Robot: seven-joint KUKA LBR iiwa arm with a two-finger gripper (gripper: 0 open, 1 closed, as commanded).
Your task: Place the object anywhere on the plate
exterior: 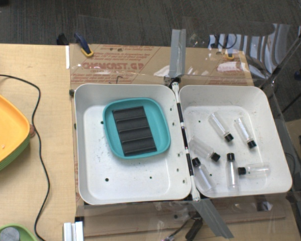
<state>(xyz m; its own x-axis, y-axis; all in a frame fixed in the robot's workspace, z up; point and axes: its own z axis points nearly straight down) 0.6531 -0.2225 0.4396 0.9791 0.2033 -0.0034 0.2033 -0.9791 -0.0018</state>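
Gripper state is something I cannot tell, so I judge from the layout alone. Two white bins sit side by side, seemingly one for supply and one for delivery. The left bin (pixel 90 149) holds one teal plate (pixel 163 129), lying flat with a dark ribbed insert (pixel 134 130), ready to receive. The right bin (pixel 271 134) holds six clear vials (pixel 219 124) with black caps, loosely scattered toward the lower right of the frame, none yet on the plate.
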